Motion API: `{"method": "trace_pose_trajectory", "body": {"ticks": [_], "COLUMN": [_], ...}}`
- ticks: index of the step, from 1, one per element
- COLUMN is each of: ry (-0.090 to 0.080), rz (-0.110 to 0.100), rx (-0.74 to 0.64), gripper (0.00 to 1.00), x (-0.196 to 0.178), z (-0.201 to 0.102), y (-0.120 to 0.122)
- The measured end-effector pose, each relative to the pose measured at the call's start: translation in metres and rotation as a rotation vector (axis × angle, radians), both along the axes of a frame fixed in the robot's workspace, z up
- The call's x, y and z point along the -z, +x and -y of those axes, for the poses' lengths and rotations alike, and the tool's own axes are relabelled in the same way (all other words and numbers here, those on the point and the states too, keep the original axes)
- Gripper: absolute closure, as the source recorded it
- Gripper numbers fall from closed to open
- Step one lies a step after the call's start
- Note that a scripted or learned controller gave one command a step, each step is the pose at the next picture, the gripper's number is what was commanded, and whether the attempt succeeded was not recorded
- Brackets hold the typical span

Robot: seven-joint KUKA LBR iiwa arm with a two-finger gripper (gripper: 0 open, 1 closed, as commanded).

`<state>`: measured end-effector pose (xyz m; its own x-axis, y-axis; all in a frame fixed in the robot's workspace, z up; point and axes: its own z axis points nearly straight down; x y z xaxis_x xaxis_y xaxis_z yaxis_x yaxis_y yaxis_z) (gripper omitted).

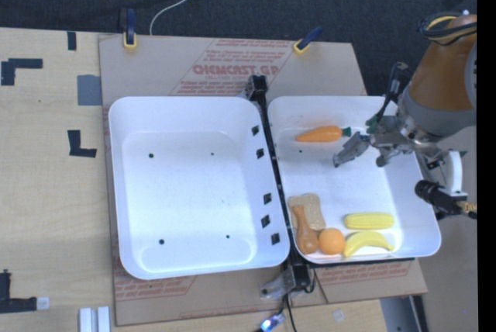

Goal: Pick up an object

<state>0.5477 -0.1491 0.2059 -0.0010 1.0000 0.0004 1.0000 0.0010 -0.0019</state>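
Note:
The right white bin [411, 191] holds an orange carrot with a green top [319, 134] near its far edge. Along its near edge lie a slice of bread [308, 205], a brown drumstick-like piece [303, 229], an orange [332, 242], a corn cob [368, 221] and a banana [367, 243]. My gripper [366, 150] hangs over the right part of this bin, just right of the carrot's green tip. Its fingers [347, 151] are spread apart with nothing between them.
The left white bin [124, 167] sits beside the right one, with a black divider strip [265, 160] between them. Both rest on a cardboard sheet [225, 67] clamped at its far edge. The arm's orange band [442, 82] rises at the right.

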Motion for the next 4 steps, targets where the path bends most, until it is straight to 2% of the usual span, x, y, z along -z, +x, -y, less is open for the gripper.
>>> {"method": "trace_pose_trajectory", "body": {"ticks": [1,2,3,4], "ry": [0.002,0.003,-0.002,0.002], "rz": [0.003,-0.005,0.016,0.020], "rx": [-0.005,-0.007,-0.002,-0.005], "gripper": [0.00,0.00,0.00,0.00], "x": [-0.054,-0.006,-0.131,-0.281], "z": [-0.061,-0.133,-0.124,-0.167], "y": [-0.049,-0.054,-0.017,-0.036]}}
